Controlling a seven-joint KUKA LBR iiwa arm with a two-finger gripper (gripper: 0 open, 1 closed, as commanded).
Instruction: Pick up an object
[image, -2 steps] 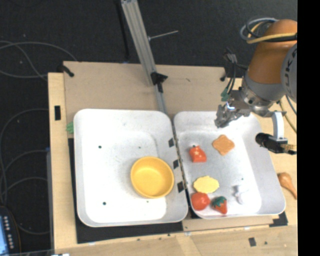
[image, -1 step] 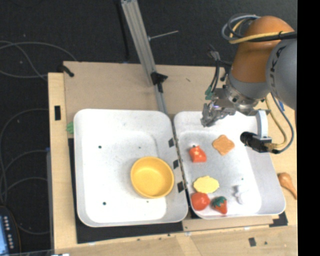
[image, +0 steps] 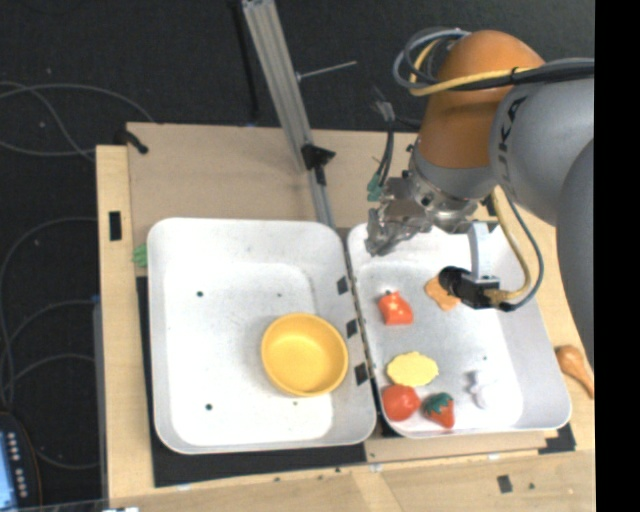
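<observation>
With the tool poised at the right bin's upper-left corner, its opening impossible to tell, a descent there risks striking the rim and missing the orange toy below.

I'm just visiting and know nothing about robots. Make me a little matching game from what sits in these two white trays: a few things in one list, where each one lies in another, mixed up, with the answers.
Things:
1. yellow bowl
2. strawberry
3. orange bottle-shaped toy
4. gripper

Places:
A. upper left part of the right bin, near the divider
B. above the right bin's top left corner
C. lower right part of the left bin
D. near the right bin's front edge, beside a red tomato

Pairs: 1-C, 2-D, 3-A, 4-B
</observation>
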